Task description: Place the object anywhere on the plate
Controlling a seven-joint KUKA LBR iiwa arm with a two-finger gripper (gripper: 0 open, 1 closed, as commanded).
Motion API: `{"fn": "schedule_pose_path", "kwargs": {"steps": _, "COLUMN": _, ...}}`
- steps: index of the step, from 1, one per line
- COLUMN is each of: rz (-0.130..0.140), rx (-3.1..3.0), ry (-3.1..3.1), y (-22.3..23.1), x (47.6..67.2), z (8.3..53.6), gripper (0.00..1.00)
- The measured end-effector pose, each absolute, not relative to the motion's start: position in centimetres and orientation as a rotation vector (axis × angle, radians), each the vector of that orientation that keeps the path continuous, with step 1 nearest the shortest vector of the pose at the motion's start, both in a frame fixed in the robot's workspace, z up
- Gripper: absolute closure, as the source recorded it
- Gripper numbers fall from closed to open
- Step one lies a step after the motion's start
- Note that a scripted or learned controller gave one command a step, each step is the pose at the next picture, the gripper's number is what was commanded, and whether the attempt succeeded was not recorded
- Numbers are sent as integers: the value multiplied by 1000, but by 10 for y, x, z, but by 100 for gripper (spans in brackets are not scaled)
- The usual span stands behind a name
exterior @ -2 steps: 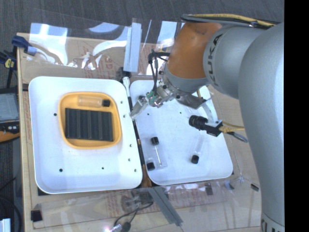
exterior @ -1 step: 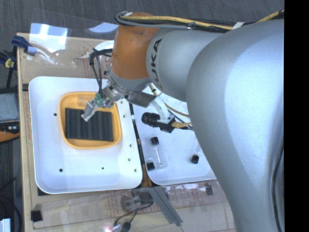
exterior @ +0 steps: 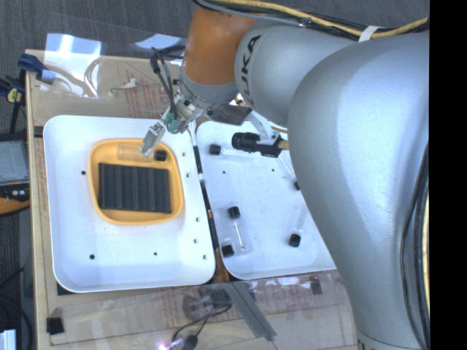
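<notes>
Tool is hanging over the top edge of the yellow plate in the left bin, fingers narrow, gripping a small clear tube with a black cap; tube is lying low at the plate's upper rim, looks close to touching it. Judging it light, rigid plastic, smooth and slippery, likely rolling once let go; best grip is across the barrel near the cap. Plate has a raised rim and a dark ribbed centre, ribs should be stopping a roll. Open room is sitting toward the plate's middle; bin wall and the divider by the right bin are crowding the wrist. More capped tubes are lying in the right bin on the counter.
</notes>
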State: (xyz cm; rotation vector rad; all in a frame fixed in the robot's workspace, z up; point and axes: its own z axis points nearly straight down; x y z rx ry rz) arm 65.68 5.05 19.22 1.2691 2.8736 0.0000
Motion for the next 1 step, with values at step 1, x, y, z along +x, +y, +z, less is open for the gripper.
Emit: {"fn": "schedule_pose_path", "kwargs": {"steps": 1, "rz": -2, "rx": 575, "ry": 3091, "y": 8, "x": 617, "z": 196, "gripper": 0}}
